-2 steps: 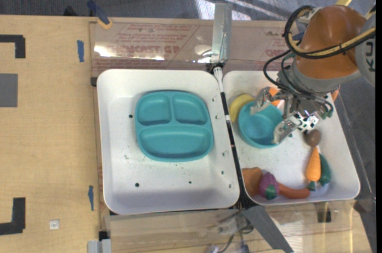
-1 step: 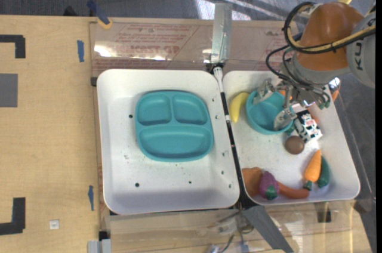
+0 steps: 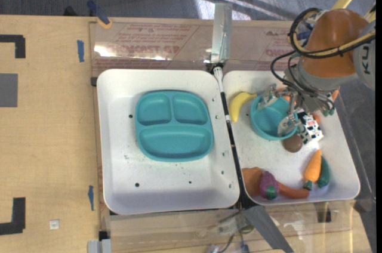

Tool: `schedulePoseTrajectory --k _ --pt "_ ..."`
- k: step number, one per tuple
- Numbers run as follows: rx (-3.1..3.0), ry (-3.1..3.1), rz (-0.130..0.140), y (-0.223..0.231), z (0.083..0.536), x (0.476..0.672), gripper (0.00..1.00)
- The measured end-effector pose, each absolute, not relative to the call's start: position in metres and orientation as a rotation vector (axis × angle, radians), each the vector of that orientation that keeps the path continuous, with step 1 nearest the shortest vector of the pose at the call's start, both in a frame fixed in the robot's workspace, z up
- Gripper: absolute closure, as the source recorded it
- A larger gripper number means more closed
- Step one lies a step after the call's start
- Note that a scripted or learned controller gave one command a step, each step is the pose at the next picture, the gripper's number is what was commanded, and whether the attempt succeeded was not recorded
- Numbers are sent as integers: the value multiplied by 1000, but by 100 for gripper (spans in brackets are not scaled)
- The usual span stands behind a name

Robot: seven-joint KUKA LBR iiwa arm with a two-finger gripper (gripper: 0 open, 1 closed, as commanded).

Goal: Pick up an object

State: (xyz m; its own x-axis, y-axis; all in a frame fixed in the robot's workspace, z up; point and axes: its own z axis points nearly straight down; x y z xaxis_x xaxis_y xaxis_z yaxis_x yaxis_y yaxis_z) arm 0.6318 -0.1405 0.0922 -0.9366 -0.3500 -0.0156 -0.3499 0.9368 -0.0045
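My gripper (image 3: 282, 107) hangs low over a teal bowl (image 3: 266, 119) in the right bin (image 3: 346, 153), at that bin's upper middle. Its two metal fingers (image 3: 271, 93) stand apart above the bowl's opening, so it is open, and nothing shows between them. A yellow banana (image 3: 239, 105) lies just left of the bowl. Right under the gripper's near side sit a brown round object (image 3: 292, 143) and a white block with dark marks (image 3: 310, 129). The arm's orange band (image 3: 335, 43) hides the bin's far right corner.
A carrot (image 3: 313, 167) with a green piece (image 3: 324, 175) lies at the right bin's near right. A purple and orange cluster of toy food (image 3: 266, 182) is along its near edge. The left bin (image 3: 113, 126) holds a teal divided plate (image 3: 173, 125).
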Motion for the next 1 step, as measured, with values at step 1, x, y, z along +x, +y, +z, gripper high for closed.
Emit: schedulePoseTrajectory --k 1 --pt "-495 3091 2 -183 96 660 0"
